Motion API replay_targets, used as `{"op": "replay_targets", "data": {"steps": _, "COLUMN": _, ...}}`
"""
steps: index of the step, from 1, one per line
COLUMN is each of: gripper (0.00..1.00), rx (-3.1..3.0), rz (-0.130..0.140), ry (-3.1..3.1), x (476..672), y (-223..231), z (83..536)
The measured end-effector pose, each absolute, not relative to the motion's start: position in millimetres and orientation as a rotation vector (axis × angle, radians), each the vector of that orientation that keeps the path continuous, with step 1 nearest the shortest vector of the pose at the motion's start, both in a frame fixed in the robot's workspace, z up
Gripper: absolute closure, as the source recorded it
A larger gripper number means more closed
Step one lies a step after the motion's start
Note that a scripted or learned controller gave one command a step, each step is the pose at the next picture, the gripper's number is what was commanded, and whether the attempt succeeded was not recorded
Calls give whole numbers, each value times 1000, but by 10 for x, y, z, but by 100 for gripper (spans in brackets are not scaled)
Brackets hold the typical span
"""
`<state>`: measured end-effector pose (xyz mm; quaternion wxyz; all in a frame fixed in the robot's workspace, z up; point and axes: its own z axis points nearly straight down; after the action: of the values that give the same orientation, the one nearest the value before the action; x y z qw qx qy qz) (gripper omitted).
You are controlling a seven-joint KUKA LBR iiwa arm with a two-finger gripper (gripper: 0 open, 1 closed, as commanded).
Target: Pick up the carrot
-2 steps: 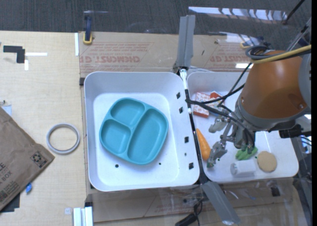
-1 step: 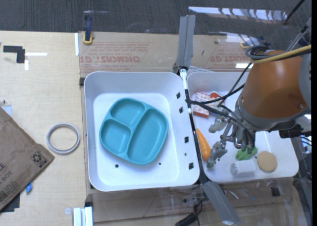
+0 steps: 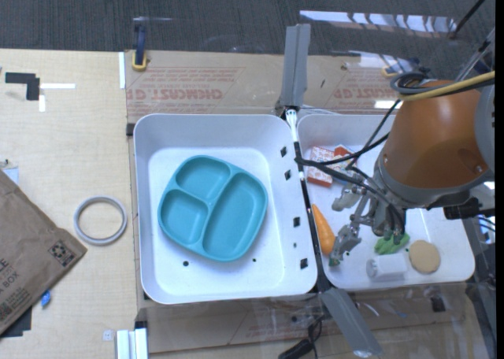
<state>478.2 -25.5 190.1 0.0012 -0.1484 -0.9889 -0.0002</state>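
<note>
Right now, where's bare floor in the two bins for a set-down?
Left bin: bare white strips all around the blue divided plate, widest along the far wall. Right bin: crowded, with carrot, tool, green item, round cookie, white piece and red-and-white packet.

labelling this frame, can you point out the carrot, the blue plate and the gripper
carrot [image 3: 322,229], camera view, on the middle of its orange body
blue plate [image 3: 183,216], camera view, on the floor of its lower left compartment
gripper [image 3: 343,249], camera view, between its fingertips, just right of the carrot
</note>
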Motion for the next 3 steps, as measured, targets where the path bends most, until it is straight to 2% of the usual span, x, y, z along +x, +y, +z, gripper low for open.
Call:
{"op": "replay_targets", "data": {"steps": 1, "gripper": 0, "rx": -466, "rz": -1, "ry": -3104, "x": 4782, "y": -255, "z": 1901}}
{"op": "replay_targets", "data": {"steps": 2, "gripper": 0, "rx": -312, "rz": -1, "ry": -3126, "x": 4789, "y": 219, "z": 1955}}
{"op": "replay_targets", "data": {"steps": 3, "gripper": 0, "rx": -752, "rz": 1, "ry": -3048, "x": 4782, "y": -106, "z": 1900}}
